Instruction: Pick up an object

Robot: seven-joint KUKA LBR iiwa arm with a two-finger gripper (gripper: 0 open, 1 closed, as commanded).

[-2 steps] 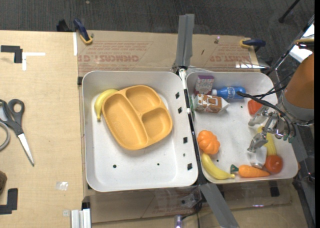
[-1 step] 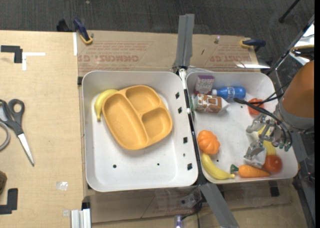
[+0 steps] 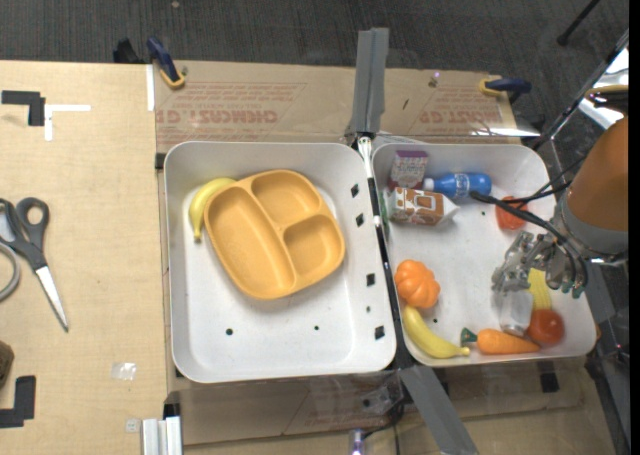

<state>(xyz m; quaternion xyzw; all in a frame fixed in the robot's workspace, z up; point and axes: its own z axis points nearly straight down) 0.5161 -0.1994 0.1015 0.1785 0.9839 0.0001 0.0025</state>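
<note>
Low in the right bin (image 3: pixel 470 253), end effector (image 3: pixel 518 278) hangs at about four o'clock, grip state I cannot tell, likely lined up for the nearby toys: tomato (image 3: pixel 546 326) and carrot (image 3: pixel 505 343) at five o'clock, pumpkin (image 3: pixel 418 283) at nine.

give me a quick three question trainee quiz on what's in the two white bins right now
1. True or false: the orange divided plastic plate lies in the left white bin.
2. Which item touches that plate's left rim? A) yellow banana B) blue bottle C) scissors
3. Fill in: in the right white bin, the small orange pumpkin sits just above a second yellow ____, left of the orange carrot near the metal two-finger gripper.

Key: 1 true; 2 A; 3 banana
</note>
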